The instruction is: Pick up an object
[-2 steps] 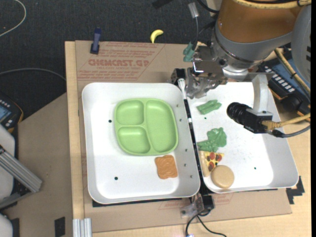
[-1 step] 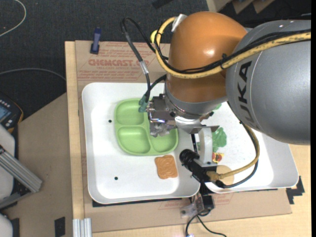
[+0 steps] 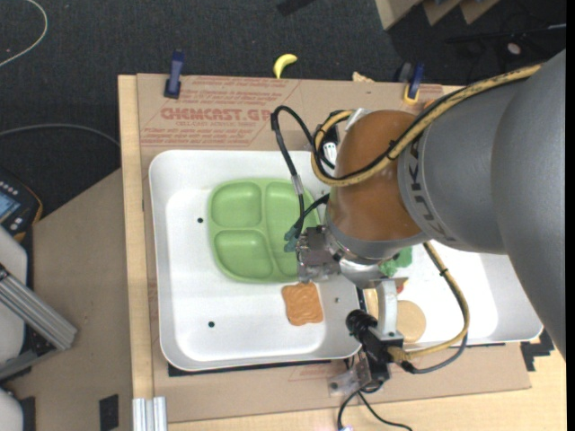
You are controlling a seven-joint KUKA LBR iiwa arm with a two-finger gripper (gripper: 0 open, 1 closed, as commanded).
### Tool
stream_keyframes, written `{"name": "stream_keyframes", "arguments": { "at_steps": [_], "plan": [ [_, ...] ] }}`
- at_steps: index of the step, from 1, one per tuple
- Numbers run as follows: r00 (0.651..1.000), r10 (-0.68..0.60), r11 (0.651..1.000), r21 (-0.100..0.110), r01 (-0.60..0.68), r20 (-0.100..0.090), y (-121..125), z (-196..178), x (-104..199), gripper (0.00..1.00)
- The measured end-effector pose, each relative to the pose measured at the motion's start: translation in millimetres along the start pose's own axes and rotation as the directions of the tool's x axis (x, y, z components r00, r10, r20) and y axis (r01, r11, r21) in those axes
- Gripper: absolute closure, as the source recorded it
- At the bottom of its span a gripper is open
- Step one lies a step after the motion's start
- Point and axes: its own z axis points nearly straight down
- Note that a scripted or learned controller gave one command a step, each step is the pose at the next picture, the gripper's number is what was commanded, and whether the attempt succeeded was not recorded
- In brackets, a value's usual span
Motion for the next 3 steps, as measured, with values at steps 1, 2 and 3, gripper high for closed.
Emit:
{"name": "stream_keyframes", "arguments": {
  "at_steps": [1, 2, 3],
  "plan": [
    [1.0, -0.006, 1.0, -0.016, 0.006, -0.007, 2, -18, 6, 1.0],
    [1.0, -0.005, 1.0, -0.017, 0.005, -0.007, 2, -28, 6, 1.0],
    [1.0, -0.011, 1.0, -0.021, 0.011, -0.007, 1, -78, 16, 1.0]
  ]
}}
